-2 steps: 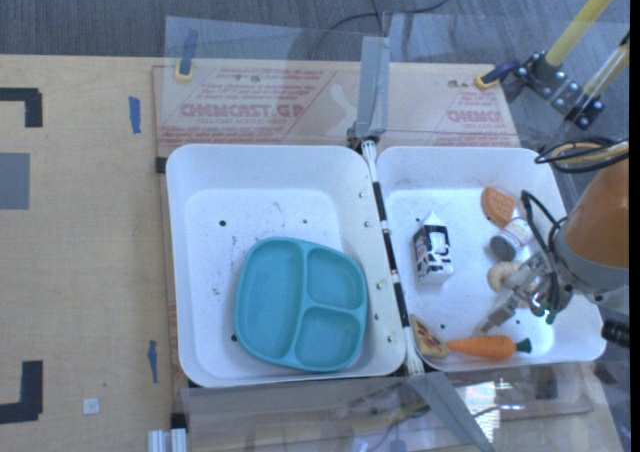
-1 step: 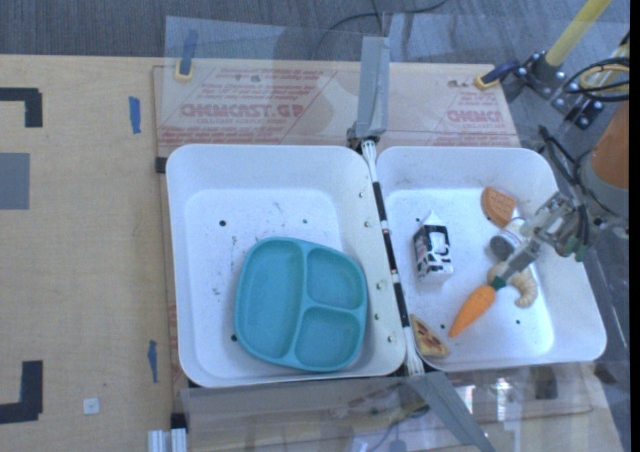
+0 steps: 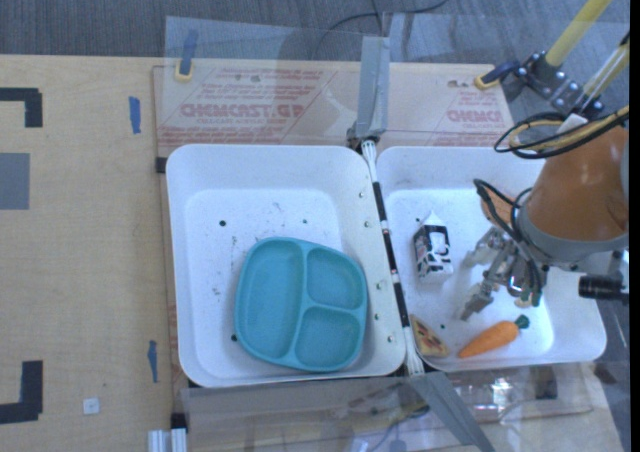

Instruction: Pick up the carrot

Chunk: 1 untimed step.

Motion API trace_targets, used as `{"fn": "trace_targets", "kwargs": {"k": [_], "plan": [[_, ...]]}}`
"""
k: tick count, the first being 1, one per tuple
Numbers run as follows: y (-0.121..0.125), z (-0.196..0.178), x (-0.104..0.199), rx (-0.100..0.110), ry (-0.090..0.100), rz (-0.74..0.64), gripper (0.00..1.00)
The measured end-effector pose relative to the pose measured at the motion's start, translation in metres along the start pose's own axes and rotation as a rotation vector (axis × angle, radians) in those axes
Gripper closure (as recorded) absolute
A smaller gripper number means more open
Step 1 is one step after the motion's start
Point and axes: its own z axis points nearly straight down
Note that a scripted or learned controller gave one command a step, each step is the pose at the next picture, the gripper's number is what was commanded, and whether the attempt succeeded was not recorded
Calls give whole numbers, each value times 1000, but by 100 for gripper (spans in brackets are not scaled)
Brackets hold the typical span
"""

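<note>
Where the right bin (image 3: 590, 340) comes closest to the camera, the carrot (image 3: 491, 338) lies on the white floor, orange body running left and slightly nearer, green top at its right end, tilted a little up toward the far right. Just beyond it, on its far side, hangs the tool (image 3: 487, 288), its metal fingers (image 3: 472, 306) spread apart with nothing between them; the lowest fingertip sits just beside the carrot's upper left, and whether they touch cannot be told. Above the tool rises the arm's orange band (image 3: 585, 190), coming in from the right. To the carrot's left, in the bin's near left corner, lies a small tan, speckled piece (image 3: 429, 337). Farther off, left of the tool, stands a small black-and-white carton (image 3: 433, 248). In the left bin (image 3: 190, 240) a teal divided plate (image 3: 301, 304) with three compartments rests toward the near side. Both bins sit on the pale wooden desk (image 3: 80, 270).
</note>
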Motion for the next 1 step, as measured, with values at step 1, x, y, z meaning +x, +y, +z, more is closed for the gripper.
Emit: {"fn": "trace_targets", "kwargs": {"k": [1], "plan": [[-66,-3,8,-2,-17,-213,0]]}}
